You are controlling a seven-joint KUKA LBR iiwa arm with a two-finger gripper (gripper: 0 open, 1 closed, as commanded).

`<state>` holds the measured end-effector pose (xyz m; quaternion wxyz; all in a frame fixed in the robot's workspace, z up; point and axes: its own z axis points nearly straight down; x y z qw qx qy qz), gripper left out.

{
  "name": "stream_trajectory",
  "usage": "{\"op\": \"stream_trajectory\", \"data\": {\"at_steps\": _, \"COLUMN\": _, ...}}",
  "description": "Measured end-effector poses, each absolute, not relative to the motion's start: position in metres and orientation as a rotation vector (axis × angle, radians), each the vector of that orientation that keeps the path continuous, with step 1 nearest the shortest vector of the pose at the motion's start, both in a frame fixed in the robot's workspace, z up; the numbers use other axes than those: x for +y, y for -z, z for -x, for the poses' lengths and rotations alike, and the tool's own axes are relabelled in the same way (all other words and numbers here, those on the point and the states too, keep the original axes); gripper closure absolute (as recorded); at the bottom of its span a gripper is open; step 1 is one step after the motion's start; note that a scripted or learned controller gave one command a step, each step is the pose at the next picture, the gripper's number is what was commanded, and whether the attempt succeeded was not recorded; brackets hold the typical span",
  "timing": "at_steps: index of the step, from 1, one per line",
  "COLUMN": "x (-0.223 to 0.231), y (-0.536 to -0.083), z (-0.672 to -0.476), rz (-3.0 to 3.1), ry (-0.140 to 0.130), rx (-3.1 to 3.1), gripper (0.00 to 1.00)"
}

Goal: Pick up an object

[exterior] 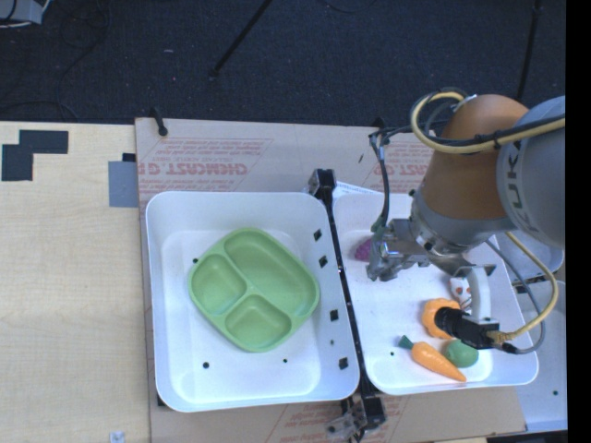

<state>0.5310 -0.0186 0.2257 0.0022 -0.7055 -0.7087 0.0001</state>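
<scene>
Pink object (364, 247) in the right bin (517, 377), just left of the gripper (380, 268) and partly hidden by it.
Well to the gripper's left, a green divided plate (254, 289) lying flat in the left bin (185, 377). Gripper itself low over the right bin; cannot tell how far open, nor whether anything held. To its lower right, an orange piece (434, 314), a toy carrot (436, 359), a green lump (464, 354) touching the carrot.
</scene>
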Motion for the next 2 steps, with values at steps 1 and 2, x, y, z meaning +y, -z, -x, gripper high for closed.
{"op": "stream_trajectory", "data": {"at_steps": 1, "x": 0.031, "y": -0.225, "z": -0.542, "rz": 2.214, "ry": -0.002, "rx": -2.224, "gripper": 1.00}}
{"op": "stream_trajectory", "data": {"at_steps": 2, "x": 0.088, "y": -0.217, "z": -0.540, "rz": 2.214, "ry": -0.004, "rx": -2.223, "gripper": 1.00}}
